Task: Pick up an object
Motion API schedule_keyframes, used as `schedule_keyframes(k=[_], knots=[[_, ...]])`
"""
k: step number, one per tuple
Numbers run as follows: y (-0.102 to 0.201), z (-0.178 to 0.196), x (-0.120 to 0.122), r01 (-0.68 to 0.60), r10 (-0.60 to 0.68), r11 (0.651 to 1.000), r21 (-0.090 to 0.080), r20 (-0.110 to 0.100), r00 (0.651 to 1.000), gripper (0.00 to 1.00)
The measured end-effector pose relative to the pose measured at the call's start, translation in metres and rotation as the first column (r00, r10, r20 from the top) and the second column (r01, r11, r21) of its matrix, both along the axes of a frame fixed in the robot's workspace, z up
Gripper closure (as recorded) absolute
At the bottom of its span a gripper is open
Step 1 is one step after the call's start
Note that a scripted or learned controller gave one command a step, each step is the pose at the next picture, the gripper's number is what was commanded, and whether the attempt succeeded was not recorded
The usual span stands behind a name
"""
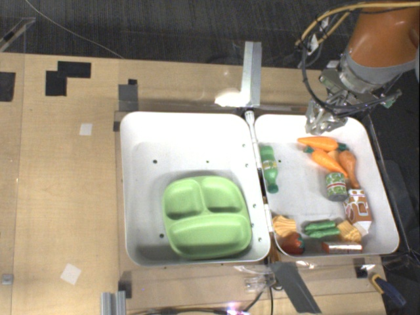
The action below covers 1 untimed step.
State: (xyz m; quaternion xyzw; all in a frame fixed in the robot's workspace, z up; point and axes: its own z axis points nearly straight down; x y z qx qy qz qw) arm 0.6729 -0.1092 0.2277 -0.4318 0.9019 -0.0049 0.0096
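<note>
Wood bench (59,195); dark carpet (164,12)

No readable text, labels on can (336,186) and carton (358,210) too blurred

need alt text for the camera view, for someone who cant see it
A grey and orange arm's gripper hangs over the far edge of the right bin, just above two carrots among toy food. The left bin holds a green divided tray.
</note>
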Motion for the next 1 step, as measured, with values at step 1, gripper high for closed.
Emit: schedule_keyframes(k=[1], knots=[[0.0004,-0.0048,-0.0018,0.0,0.0,1.0,0.002,-0.009,1.0,0.0]])
